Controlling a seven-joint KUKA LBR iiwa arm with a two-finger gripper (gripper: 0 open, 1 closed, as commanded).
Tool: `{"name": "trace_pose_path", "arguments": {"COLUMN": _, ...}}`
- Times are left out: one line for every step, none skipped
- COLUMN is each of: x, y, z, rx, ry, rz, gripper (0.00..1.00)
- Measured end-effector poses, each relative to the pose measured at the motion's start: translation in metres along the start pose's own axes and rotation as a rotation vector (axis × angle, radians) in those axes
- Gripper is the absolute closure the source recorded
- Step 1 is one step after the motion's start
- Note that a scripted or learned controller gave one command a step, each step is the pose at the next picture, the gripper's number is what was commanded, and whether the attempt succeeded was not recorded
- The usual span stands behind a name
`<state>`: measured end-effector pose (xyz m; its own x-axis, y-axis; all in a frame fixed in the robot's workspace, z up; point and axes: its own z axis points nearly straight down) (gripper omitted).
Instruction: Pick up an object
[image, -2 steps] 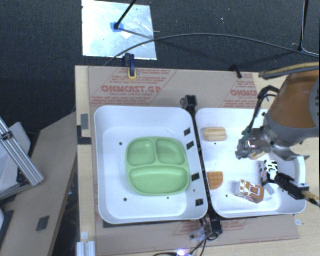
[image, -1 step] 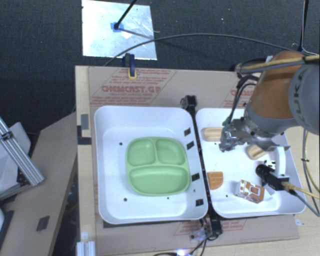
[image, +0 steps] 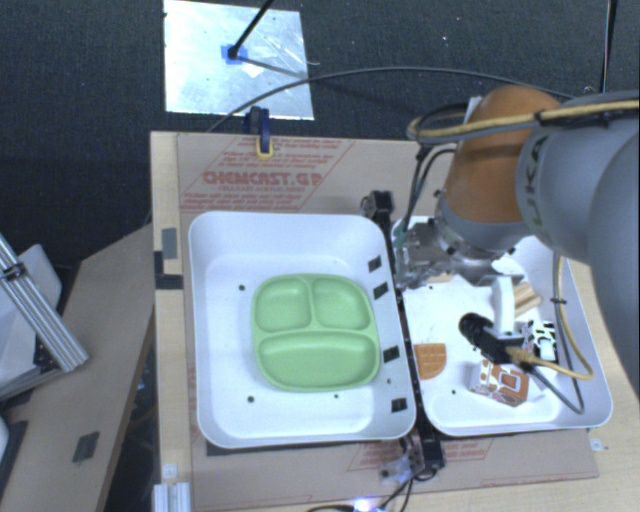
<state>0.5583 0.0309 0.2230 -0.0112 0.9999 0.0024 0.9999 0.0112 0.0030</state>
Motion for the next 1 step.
{"name": "trace_pose_path", "arguments": {"x": 0.0442, "y": 0.0236, "z": 0.0067, "rx": 0.000, "ry": -0.001, "rz": 0.002, "gripper": 1.00}}
